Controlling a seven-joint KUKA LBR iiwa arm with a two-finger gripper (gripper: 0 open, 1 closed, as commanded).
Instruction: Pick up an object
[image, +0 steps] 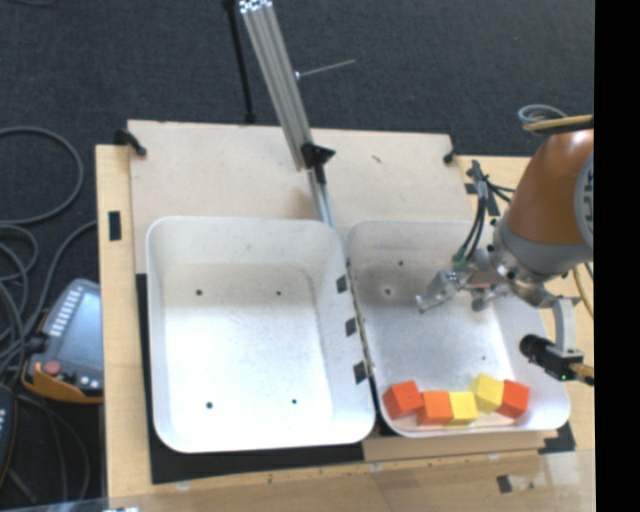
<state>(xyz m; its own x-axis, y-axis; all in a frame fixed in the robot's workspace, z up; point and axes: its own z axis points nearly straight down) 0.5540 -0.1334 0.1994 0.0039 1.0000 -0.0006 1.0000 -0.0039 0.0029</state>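
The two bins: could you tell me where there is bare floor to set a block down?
The left bin offers bare floor wall to wall. In the right bin, the far-left part is free up to the hand. Its near edge is crowded: blocks sit in a row.

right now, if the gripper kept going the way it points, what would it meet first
The gripper points toward the view's left and downward, so it would likely meet the right bin's bare floor first, though depth is unclear. The blocks lie off that line.
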